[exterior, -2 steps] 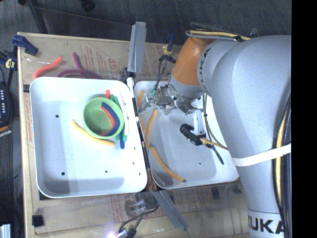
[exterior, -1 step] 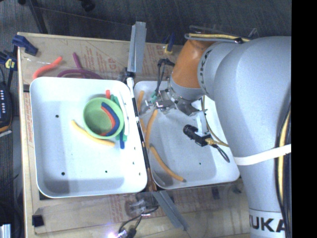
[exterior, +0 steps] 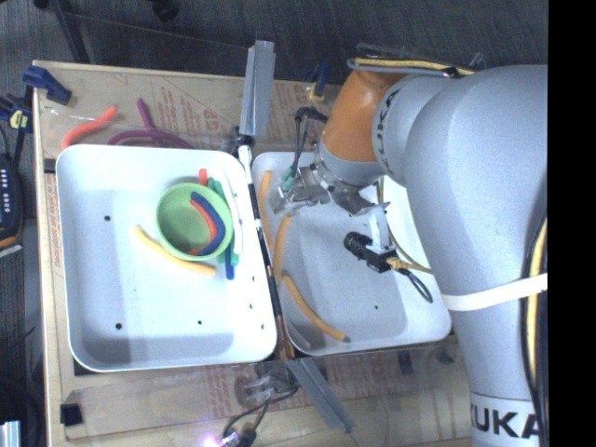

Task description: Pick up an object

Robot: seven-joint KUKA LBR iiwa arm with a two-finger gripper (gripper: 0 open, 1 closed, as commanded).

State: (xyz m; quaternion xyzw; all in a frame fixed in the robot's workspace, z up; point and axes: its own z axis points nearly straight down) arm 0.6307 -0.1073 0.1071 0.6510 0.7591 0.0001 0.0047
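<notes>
The reach-down step appears to be in hand: the arm [exterior: 447,138] is bent low over the right bin [exterior: 424,319], and the gripper [exterior: 296,189] is seen near that bin's far left corner, close to the wall it shares with the left bin [exterior: 84,250]. Whether the jaws stand apart or together cannot be told, since the wrist and its fittings cover them from above, and nothing can be made out between them. Several orange strips lie in the right bin along its left wall: one orange strip [exterior: 279,240] runs just beside and below the gripper, and a second, curved strip [exterior: 312,310] lies nearer the bin's front left corner, ending toward the middle of the front edge. The first strip is judged the likeliest target, being the nearer of the two to the gripper; contact with it cannot be confirmed. In the left bin a green bowl [exterior: 194,220] sits near the right wall, with red and blue curved pieces inside it and a yellow strip [exterior: 172,251] lying beside it toward the front; these are well apart from the gripper, across the shared wall. The next move is judged to call for a closing on the near strip, then a straight lift clear of the bin wall.
</notes>
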